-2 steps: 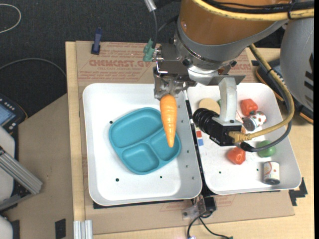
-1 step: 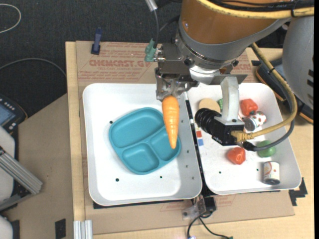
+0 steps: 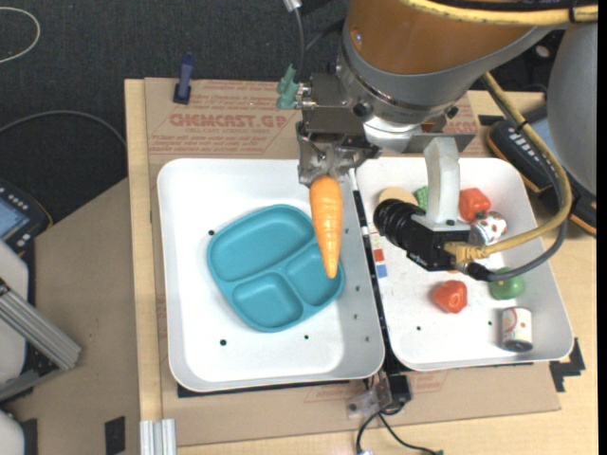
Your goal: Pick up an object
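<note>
Gripping carrot (image 3: 326,224) by thick top, my end effector (image 3: 325,171) pinching it so tip hangs straight down over blue divided plate (image 3: 258,271) in left bin (image 3: 190,330). Vertical hang keeps load balanced. Other toys sit in right bin (image 3: 545,335).

Carrot's (image 3: 326,226) top end beneath the hand (image 3: 325,171), perhaps gripped; arm (image 3: 446,27) cropped at the frame's top.
</note>
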You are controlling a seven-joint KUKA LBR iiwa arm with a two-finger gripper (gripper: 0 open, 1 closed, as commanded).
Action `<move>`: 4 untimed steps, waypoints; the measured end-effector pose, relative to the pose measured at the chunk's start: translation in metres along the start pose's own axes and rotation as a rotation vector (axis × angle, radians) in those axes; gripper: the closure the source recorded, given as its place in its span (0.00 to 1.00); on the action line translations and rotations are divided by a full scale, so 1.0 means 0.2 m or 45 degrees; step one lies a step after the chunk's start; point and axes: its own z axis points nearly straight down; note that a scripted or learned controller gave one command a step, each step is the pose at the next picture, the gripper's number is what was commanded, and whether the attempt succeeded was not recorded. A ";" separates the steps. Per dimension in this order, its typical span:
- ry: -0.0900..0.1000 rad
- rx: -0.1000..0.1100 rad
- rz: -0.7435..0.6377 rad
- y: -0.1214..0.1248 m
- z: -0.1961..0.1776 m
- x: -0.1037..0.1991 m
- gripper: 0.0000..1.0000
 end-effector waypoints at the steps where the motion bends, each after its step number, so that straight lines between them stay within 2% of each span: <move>1: -0.007 0.019 0.012 -0.01 0.35 -0.19 1.00; 2: 0.004 -0.001 -0.004 0.00 0.04 0.16 1.00; 3: -0.006 0.016 0.012 0.21 0.35 0.00 1.00; 4: -0.005 0.018 0.004 0.28 0.72 0.15 1.00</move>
